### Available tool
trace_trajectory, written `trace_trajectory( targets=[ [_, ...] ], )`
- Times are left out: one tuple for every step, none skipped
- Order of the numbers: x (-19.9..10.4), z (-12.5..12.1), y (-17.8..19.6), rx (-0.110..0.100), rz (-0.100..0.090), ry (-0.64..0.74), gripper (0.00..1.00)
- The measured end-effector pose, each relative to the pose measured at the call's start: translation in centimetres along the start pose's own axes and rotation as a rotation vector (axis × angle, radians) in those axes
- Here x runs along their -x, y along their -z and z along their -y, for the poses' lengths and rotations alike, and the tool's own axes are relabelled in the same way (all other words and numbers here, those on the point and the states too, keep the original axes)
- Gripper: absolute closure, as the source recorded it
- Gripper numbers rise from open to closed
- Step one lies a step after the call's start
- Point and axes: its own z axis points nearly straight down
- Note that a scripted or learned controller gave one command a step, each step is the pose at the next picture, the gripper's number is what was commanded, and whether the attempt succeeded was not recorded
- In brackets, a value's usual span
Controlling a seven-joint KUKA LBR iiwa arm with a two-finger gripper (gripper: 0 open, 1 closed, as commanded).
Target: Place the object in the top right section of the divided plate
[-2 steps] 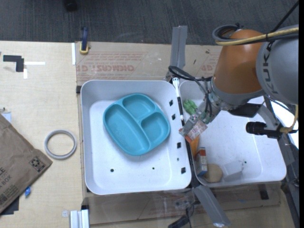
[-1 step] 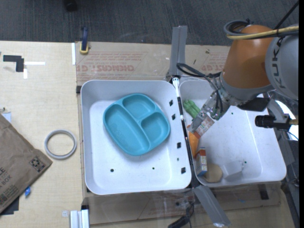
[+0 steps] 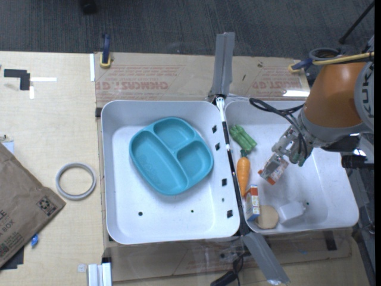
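Note:
A blue divided plate [image 3: 171, 155] lies tilted in the left bin [image 3: 108, 171], with one large section and two smaller ones, all bare. My gripper [image 3: 272, 173] hangs over the middle of the right bin [image 3: 333, 186], pointing down and to the left. An orange carrot [image 3: 243, 173] lies just to its left by the bin's wall. A green vegetable piece [image 3: 243, 137] sits above the carrot. Below the gripper are a small carton [image 3: 253, 201], a tan round piece [image 3: 268, 217] and a white block [image 3: 292, 210]. Small red and grey parts show at the gripper's tip.
The two bins meet along a ridge [image 3: 229, 159] between plate and carrot. On the bench to the left lie a grey tape ring [image 3: 75, 180] and a brown cardboard box [image 3: 21, 210]. The arm's orange band [image 3: 336, 97] stands over the right bin's far corner.

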Motion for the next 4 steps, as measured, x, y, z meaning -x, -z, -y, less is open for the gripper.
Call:
trace_trajectory(
  targets=[
    [7.9,-0.2,-3.6,0.002,0.003,-0.015,1.0],
    [11.6,3.0,-3.5,0.002,0.006,0.119,1.0],
    [13.7,3.0,-3.4,0.003,0.008,0.338,1.0],
    [14.0,3.5,-2.8,0.002,0.007,0.47,1.0]
  ],
)
